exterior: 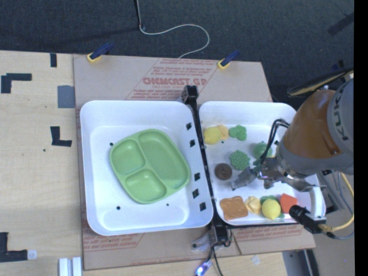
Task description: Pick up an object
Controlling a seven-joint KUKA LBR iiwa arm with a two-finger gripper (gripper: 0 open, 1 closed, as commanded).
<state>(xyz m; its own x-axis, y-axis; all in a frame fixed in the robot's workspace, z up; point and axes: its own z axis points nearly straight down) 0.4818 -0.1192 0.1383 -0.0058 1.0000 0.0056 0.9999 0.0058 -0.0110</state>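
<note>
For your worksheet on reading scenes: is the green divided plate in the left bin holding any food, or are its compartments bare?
Bare. The green divided plate lies flat in the left bin, and all three compartments show plain green; nothing sits in them.

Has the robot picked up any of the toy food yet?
Not yet, it seems. The hand is down in the right bin, among the toy food, next to the green bumpy piece and the brown round piece. I can't see anything lifted. The green plate sits by itself in the left bin. Still left: grabbing one thing and raising it.
</note>
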